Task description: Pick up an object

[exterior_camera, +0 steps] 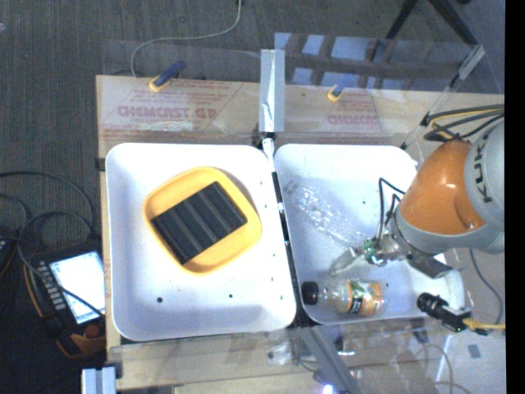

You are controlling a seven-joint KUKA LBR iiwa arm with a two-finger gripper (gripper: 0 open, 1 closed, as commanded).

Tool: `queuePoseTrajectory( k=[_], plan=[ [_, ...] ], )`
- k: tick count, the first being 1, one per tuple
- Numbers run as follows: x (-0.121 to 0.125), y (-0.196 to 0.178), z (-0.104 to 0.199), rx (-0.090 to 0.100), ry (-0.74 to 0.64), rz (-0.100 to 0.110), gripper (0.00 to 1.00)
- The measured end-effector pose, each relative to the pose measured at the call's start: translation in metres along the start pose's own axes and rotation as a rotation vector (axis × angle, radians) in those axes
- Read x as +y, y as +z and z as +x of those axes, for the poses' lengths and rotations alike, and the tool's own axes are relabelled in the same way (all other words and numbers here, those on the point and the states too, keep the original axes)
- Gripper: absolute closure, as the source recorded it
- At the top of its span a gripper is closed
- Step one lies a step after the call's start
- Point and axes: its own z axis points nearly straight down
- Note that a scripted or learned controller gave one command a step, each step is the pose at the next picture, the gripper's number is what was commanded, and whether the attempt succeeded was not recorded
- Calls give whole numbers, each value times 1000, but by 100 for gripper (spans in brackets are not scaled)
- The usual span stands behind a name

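A tray [204,218] lies in the left bin [131,302]; a bottle [349,295] lies along the right bin's [344,167] near edge.

Grey arm [492,187] w/ orange band [439,191], black cables [459,120].

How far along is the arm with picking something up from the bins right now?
Done: the grey arm with the orange band has reached into the right white bin. In hand: its gripper sits low there, just above a small clear bottle with a black cap and orange label lying on its side. Nothing visibly held. Left: grasp and lift. The yellow tray with a dark ribbed insert lies in the left white bin.
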Motion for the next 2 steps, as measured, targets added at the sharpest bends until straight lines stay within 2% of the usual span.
queuePoseTrajectory(
  k=[1,2],
  plan=[
    [49,0,-24,-1,197,2,0],
    [49,0,-24,-1,197,2,0]
  ],
)
